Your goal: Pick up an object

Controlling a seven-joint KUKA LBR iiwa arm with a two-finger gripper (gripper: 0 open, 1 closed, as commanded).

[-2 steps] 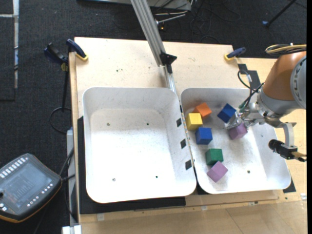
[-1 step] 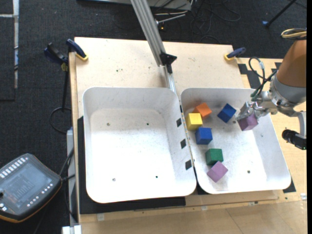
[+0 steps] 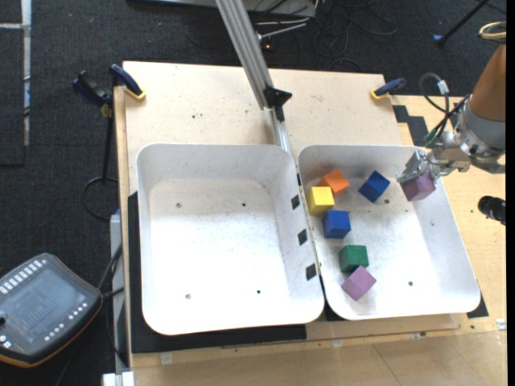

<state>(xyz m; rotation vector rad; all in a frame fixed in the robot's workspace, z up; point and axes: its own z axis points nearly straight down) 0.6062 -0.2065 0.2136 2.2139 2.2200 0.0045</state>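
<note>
My gripper (image 3: 419, 177) hangs over the right bin (image 3: 451, 248), near its far right rim. A purple cube (image 3: 418, 188) sits between its fingers, and the gripper is shut on it. On the bin floor lie an orange cube (image 3: 336, 182), a yellow cube (image 3: 321, 199), a blue cube (image 3: 374, 186), a second blue cube (image 3: 336, 223), a green cube (image 3: 353, 257) and another purple cube (image 3: 359, 282). The blue cube at the back is the nearest to the gripper, a little to its left.
The left bin (image 3: 161, 183) adjoins the right one along a shared middle rim. A slanted metal bar (image 3: 241, 39) reaches down to the bins' far junction. Clamps (image 3: 129, 83) (image 3: 388, 88) hold the board's far corners. A handheld pendant (image 3: 40, 308) lies at the lower left.
</note>
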